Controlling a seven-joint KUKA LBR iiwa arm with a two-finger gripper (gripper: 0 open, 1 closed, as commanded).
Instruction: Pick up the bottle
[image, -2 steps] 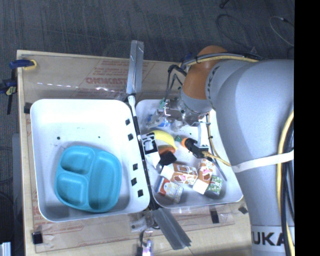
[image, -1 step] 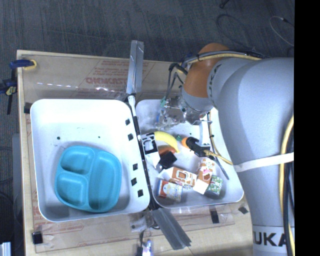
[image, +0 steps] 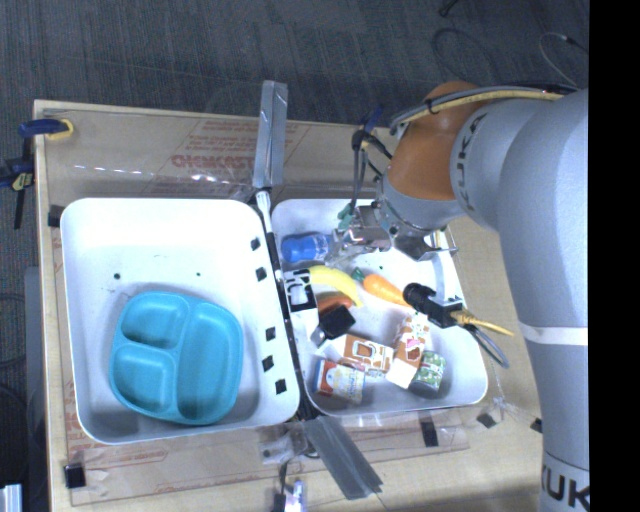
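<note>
Now the grey robot arm's gripper (image: 358, 238) hangs low in the right white bin (image: 470, 385), just beside the small blue plastic bottle (image: 301, 247) lying near the bin's top left corner. I cannot tell its state. Close by lies a yellow banana (image: 332, 281).
</note>
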